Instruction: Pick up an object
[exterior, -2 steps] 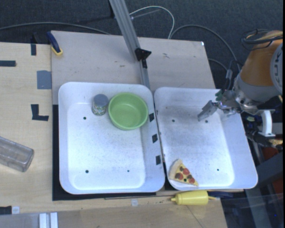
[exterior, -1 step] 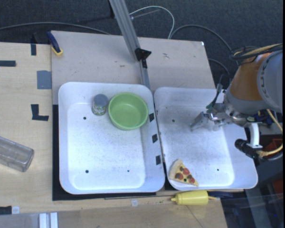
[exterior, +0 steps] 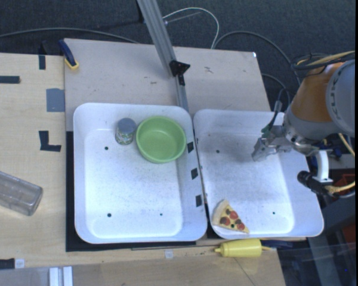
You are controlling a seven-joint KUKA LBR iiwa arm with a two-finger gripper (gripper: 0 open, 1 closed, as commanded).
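While our gripper (exterior: 264, 149) hangs over the upper right part of the right bin (exterior: 298, 222), we can't tell whether it is apart or together, and nothing shows in its grasp. Nearest to it lies the pizza slice (exterior: 229, 217) — down and to its left, at the bin's lower left corner, its long axis slanting from upper left to lower right. Farther left, across the divide, the green bowl (exterior: 160, 139) and small can (exterior: 126, 131) sit touching in the left bin (exterior: 86, 177) — a longer reach, we judge.
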